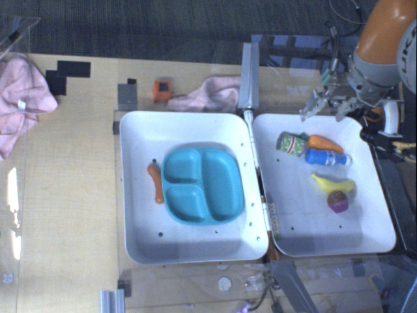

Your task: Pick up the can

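Note:
The can, green and white with a red end, lies on its side in the far left part of the right bin. An orange carrot touches its right end. My gripper hangs over the far rim of that bin, up and to the right of the can and apart from it. Its fingers are spread open with nothing between them.
Also in the right bin lie a blue bottle, a yellow banana and a small purple item. The left bin holds a blue divided plate and an orange stick. Pink cloths lie behind the bins.

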Controlling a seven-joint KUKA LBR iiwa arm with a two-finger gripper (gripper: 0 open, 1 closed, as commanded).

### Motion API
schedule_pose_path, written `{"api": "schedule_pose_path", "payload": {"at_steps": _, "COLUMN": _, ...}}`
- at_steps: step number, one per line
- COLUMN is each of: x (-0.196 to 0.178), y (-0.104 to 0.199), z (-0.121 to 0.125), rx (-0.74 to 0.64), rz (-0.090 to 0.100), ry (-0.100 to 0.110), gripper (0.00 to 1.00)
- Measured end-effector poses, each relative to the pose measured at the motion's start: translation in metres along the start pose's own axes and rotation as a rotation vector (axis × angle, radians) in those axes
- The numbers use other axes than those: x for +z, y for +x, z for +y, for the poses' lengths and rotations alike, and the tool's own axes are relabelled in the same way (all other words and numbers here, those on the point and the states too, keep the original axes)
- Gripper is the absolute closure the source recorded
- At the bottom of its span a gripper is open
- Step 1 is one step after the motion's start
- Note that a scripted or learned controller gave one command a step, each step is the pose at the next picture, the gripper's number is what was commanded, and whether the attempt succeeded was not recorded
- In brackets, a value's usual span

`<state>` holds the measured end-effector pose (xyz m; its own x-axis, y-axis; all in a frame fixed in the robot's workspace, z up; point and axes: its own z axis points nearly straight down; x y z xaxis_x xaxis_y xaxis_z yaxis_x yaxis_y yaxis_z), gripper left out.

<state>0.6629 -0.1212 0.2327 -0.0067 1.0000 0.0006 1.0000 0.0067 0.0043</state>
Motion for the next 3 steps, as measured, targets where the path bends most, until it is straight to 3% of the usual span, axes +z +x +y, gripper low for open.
{"api": "schedule_pose_path", "payload": {"at_steps": 1, "x": -0.011, "y": 0.001, "z": 0.002, "rx": -0.006, "rz": 0.000, "ry": -0.006, "gripper": 1.00}}
{"api": "schedule_pose_path", "payload": {"at_steps": 3, "x": -0.033, "y": 0.004, "z": 0.007, "rx": -0.019, "rz": -0.003, "ry": -0.016, "gripper": 1.00}}
